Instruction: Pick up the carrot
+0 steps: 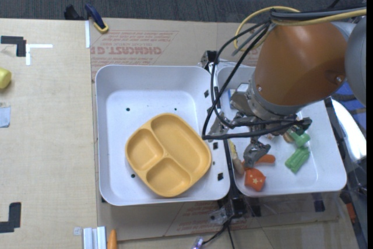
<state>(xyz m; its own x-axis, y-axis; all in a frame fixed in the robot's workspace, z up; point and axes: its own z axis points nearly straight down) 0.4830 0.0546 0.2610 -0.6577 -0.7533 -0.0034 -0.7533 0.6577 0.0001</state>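
Two bins: shallow white plastic bins side by side on the bench, left bin (111,143) and right bin (326,181); places below given relative to the right bin.
Progress: reach apparently done, arm low over the right bin's middle; grasp and lift not yet shown, so most of the task judged left.
Arm: grey KUKA arm with broad orange band (300,64), above the right bin, hiding much of its floor.
Gripper: two-finger metal gripper (254,151) low inside the right bin, toward its left wall; open or closed cannot be told, nothing visibly held.
Carrot: small orange carrot-shaped toy (266,158) lying flat on the right bin's floor, left of centre, partly covered by the gripper; only an orange end visible, just beside the tool's tip, touching or not unclear.
Other contents: red rounded toy with green top (254,181) near the right bin's front-left corner; two green toy pieces (297,158) right of the carrot; slim tan stick-like piece (235,158) along the left wall.
Left bin: yellow three-compartment plastic plate (168,154), well apart from the right bin's contents.
Left to do: closing on the carrot, lifting it off the right bin's floor.
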